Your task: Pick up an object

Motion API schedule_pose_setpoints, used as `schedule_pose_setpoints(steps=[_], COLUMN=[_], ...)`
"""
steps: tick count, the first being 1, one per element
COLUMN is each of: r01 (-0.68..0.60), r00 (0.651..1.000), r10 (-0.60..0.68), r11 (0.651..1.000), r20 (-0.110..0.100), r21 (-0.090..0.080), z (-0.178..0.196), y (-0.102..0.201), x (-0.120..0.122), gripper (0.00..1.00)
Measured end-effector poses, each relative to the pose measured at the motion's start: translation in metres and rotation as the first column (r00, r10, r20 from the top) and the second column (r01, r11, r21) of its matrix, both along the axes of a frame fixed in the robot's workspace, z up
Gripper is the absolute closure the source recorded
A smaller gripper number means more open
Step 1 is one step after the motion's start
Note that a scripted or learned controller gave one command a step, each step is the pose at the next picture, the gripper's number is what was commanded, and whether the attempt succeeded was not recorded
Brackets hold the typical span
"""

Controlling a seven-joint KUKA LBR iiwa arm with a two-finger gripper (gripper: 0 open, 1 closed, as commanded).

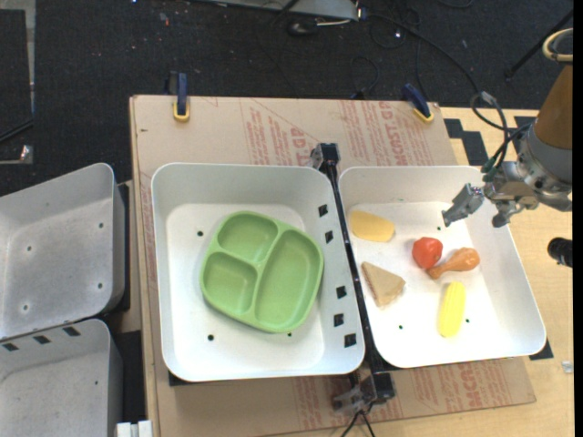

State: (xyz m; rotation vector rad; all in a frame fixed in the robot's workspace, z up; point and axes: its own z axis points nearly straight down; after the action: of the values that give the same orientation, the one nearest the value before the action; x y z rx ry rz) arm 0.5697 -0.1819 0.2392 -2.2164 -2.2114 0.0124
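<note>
Hovering over the right bin, the gripper is seen spread and empty — the tomato, left of the drumstick, is best straddled squarely before closing.

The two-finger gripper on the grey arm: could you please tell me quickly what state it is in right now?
Two-finger gripper: open, holding nothing, above the right white bin, up and to the right of the red tomato-like toy.
</note>
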Motion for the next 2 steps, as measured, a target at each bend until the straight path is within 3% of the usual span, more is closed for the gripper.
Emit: schedule_pose_setpoints(steps=[1, 2], r01=[-0.003, -0.002], r00=[1.0, 1.0], r10=[0.003, 0.002], r11=[1.0, 1.0], r20=[0.013, 0.01], r21=[-0.003, -0.002], z=[0.008, -0.053], y=[0.001, 0.0], x=[0.003, 0.01], gripper=[0.0, 0.0])
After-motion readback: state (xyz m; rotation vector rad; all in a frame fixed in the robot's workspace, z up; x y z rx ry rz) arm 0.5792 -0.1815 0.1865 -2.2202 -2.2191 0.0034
